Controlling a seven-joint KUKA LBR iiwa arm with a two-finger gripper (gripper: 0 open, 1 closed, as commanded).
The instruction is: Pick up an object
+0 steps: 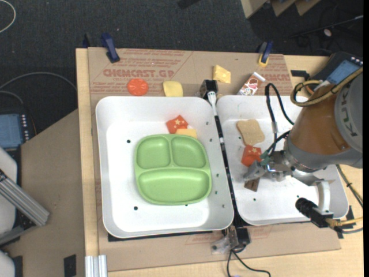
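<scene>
In the right bin [300, 209] lie a tan slice of toast [250, 131], a small red object [251, 154] and a dark brown piece [252, 183]. My gripper [259, 169] reaches in from the right and sits low over the bin's left part, between the red object and the brown piece and close to both. The arm's grey and orange wrist [320, 137] hides the bin's right side. In the left bin [115, 154] a green divided plate [172, 169] rests, with a red starred piece [177, 123] and a yellow piece [187, 133] just behind it.
Behind the bins on the cardboard lie an orange disc [137, 86], a pale yellow piece [172, 89], a yellow wedge [222, 74] and a small red-and-white packet [250, 86]. Blue clamps [109, 47] hold the board's far edge. A black cable [277, 111] loops over the right bin.
</scene>
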